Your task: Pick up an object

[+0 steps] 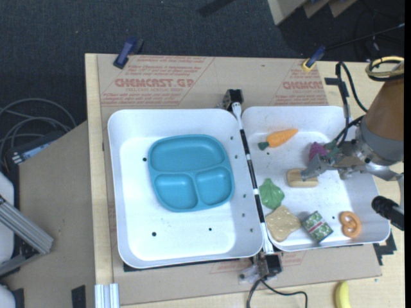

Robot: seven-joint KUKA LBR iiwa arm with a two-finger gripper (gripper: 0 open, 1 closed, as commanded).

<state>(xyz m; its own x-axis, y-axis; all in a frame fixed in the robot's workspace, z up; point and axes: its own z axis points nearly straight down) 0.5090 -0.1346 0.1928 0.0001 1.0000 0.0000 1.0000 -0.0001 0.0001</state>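
Observation:
The right bin (334, 117) holds several small items: an orange carrot (281, 137), a purple bunch (317, 151), a tan block (300, 179), a green leafy piece (271, 194), a beige cracker-like slab (281, 223), a green carton (317, 226) and an orange pretzel (350, 224). My gripper (314, 167) reaches in from the right and hangs low over the right end of the tan block, just below the purple bunch. The gripper body partly hides the purple bunch.
The left bin (128, 172) carries a blue three-compartment tray (191, 171). A black divider rail (250, 172) runs between the bins. Cables (345, 88) trail at the right edge near the arm. A yellow item (342, 295) lies outside the bins at the front right.

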